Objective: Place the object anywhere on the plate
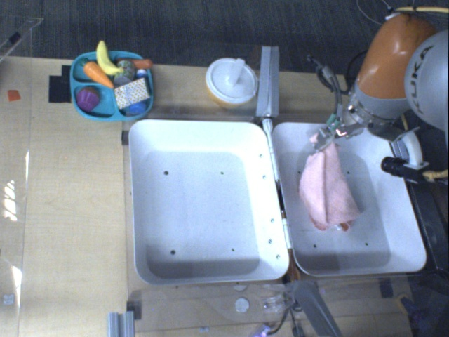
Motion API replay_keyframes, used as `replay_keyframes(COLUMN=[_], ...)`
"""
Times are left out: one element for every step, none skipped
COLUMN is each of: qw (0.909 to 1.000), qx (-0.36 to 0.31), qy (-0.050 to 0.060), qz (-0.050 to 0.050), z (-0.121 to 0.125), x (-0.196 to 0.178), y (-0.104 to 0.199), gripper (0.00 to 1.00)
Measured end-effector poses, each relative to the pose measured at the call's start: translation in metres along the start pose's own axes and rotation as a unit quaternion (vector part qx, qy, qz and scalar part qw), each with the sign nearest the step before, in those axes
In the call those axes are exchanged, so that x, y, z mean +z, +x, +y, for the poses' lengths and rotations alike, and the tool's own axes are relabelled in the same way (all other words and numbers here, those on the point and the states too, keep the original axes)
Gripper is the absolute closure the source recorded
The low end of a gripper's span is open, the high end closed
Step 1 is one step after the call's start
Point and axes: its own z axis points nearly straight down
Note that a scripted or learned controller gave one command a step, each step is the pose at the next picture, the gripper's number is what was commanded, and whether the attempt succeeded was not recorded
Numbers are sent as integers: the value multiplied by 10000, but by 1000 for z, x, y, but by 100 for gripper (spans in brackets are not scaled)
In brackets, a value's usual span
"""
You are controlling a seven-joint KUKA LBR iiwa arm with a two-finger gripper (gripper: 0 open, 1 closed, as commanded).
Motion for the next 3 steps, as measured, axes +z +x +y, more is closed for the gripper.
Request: replay_keyframes(qw=[10000, 9791, 9190], qx=[-32, -2033, -3943], qy=[0, 2, -7], qz=[-3, 5, 6], z=[3, 9, 9], x=[-50, -54, -62], y=[0, 41, 98], gripper=[100, 100, 100])
